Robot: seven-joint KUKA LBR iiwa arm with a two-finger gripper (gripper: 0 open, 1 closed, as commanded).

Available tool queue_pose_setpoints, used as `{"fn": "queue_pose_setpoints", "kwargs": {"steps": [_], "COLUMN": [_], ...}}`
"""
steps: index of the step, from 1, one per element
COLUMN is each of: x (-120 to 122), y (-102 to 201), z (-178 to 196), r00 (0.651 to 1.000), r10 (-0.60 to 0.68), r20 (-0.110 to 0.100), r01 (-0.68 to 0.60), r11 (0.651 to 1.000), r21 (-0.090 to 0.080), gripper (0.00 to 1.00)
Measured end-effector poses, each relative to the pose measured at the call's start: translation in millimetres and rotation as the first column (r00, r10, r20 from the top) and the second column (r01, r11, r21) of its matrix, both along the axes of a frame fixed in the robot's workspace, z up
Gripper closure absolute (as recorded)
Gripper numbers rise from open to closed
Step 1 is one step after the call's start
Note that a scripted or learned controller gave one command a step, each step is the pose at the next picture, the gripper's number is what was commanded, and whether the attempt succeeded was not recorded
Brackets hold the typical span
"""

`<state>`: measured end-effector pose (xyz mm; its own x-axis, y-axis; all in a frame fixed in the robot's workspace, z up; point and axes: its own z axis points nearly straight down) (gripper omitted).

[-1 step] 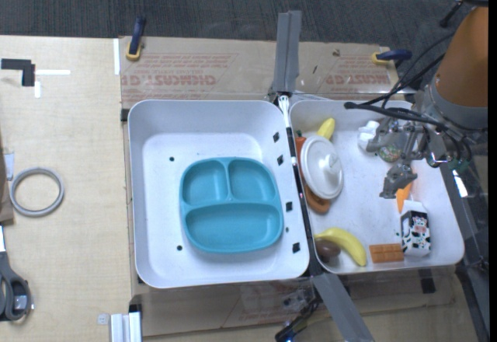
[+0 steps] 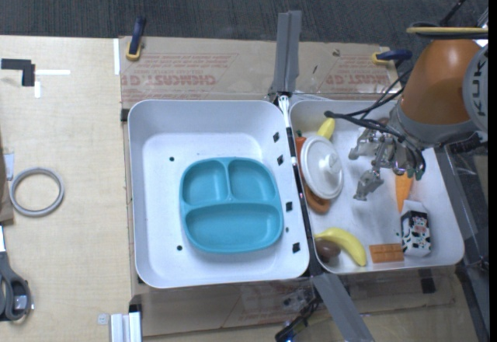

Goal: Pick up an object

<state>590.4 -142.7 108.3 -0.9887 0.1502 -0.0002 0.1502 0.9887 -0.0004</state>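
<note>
My gripper [image 2: 363, 169] hangs over the middle of the right bin [image 2: 444, 177], open, with nothing between its fingers. Just left of it lies a white round lid [image 2: 322, 167] on an orange-brown dish [image 2: 317, 201]. To its right an orange carrot [image 2: 403, 190] lies against the arm's wrist. A cow-patterned carton [image 2: 416, 232] rests at the bin's right front. Along the front edge are a yellow banana [image 2: 347, 244], a dark brown piece [image 2: 328, 253] and an orange block [image 2: 386, 253]. A small yellow item [image 2: 326, 128] sits at the back left.
The left bin [image 2: 151, 177] holds a blue divided plate [image 2: 231, 204]. On the bench at far left lie a grey ring [image 2: 35, 191] and scissors [image 2: 14, 294]. A grey divider bar [image 2: 286, 53] runs between the bins at the back.
</note>
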Motion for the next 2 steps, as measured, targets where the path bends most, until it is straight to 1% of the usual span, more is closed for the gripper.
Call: {"fn": "queue_pose_setpoints", "kwargs": {"steps": [1,2], "x": [-47,-61], "y": [-57,-79], "z": [-17,-17], "r00": [0.998,0.979], "r10": [-0.063,-0.205], "r20": [0.000,0.000], "r01": [0.063,0.205], "r11": [0.998,0.979], "r21": [0.000,0.000], "gripper": [0.00,0.00]}}
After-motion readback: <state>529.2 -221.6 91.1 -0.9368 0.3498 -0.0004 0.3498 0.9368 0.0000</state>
